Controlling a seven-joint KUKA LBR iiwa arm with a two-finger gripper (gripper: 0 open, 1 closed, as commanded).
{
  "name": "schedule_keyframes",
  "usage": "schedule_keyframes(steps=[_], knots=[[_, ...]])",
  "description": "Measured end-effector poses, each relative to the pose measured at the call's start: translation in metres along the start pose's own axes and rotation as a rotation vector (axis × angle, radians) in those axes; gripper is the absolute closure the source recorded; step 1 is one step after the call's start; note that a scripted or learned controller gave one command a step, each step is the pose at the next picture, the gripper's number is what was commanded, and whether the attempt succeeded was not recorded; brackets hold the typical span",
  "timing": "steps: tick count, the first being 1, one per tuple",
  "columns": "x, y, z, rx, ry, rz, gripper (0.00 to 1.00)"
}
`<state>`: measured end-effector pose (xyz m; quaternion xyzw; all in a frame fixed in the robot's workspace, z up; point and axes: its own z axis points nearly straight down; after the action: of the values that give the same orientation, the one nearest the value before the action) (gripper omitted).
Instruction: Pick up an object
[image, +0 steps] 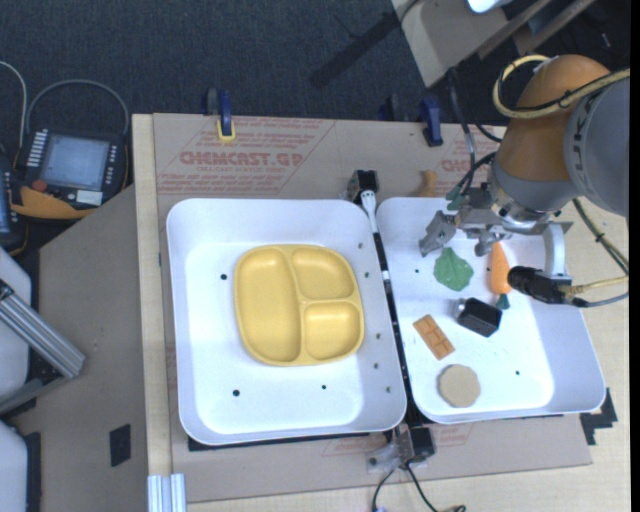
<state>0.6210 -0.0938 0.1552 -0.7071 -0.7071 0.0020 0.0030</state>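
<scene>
My gripper (460, 238) hangs over the back of the right bin (570, 370), its two grey fingers spread open with nothing between them. Just below the fingertips lies a green leafy piece (452, 270). An orange carrot-like piece (498, 270) lies to the right of the green one, partly under the wrist. A small black block (478, 317) sits nearer the front. A brown rectangular cracker (433, 336) and a round tan cookie (459, 385) lie toward the bin's front left.
The left bin (200, 330) holds a yellow divided plate (298, 303) in its middle. The ridge where the two bins meet (388, 300) runs between them. The arm comes in from the upper right, over the right bin's back corner.
</scene>
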Motion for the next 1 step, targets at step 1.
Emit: schedule_keyframes(steps=[1], knots=[[0.0012, 0.0098, 0.0516, -0.001, 0.000, -0.001, 0.00]])
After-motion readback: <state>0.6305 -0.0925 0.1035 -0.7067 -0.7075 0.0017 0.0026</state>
